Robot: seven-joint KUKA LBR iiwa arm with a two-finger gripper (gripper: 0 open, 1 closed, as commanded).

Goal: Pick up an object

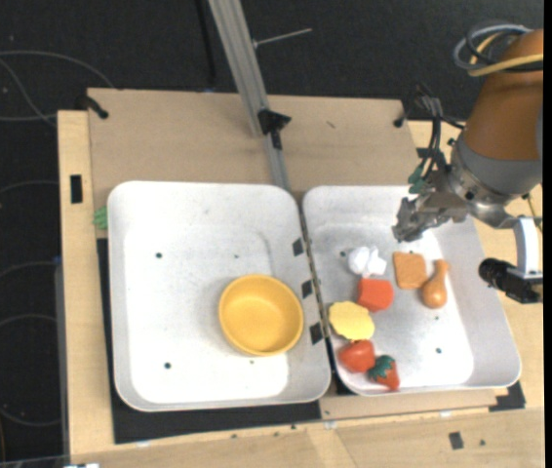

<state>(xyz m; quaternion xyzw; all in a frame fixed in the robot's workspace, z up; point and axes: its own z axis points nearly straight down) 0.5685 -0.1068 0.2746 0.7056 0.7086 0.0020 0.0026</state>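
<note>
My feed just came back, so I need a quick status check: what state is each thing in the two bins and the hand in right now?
Yellow bowl: upright in left bin, mouth up.
White piece: lying loose in right bin.
Orange block: resting, untouched.
Tan slice: lying flat.
Orange gourd: on its side.
Yellow piece: lying flat.
Red tomato: resting.
Strawberry: near the rim.
Hand: above right bin, grip unclear.

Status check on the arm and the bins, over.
Tool above right bin, holding nothing seen. Toy foods clustered below it; nearest, white piece and orange slice. Yellow bowl alone in left bin.
</note>
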